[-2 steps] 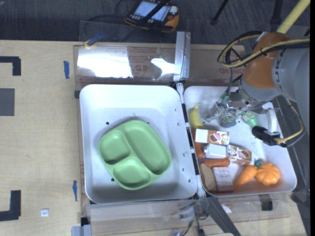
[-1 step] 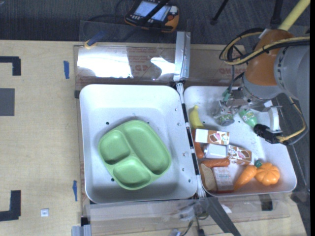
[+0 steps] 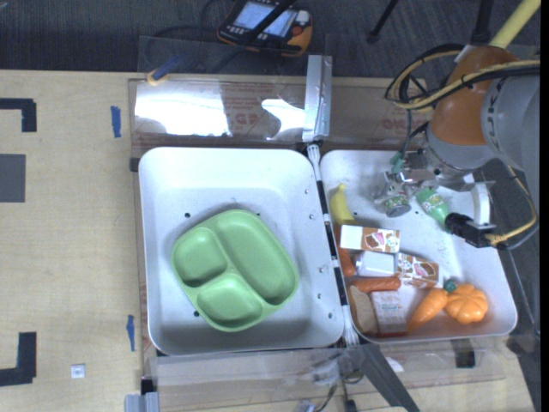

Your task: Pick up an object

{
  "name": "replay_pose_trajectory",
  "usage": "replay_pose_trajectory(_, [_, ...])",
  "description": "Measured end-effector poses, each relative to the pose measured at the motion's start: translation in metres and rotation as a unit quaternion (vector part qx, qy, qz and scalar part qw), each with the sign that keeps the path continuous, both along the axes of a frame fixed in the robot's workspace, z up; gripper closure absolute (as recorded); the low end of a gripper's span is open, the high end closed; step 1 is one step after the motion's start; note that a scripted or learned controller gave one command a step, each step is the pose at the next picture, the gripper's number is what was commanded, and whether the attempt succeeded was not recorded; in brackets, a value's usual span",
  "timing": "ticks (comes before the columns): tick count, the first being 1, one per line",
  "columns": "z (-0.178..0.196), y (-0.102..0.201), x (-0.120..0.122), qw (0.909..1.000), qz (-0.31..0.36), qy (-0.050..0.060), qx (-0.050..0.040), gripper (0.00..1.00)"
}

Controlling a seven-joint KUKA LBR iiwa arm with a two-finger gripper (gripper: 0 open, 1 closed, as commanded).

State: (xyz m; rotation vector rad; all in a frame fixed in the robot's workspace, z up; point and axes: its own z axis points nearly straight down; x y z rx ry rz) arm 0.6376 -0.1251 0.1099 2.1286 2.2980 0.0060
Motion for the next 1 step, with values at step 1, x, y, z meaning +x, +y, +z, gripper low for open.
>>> replay_pose_trajectory(1, [0.0750,0.0682,-0.0114,0.9966,0.083,0.003,0.0008,1.00])
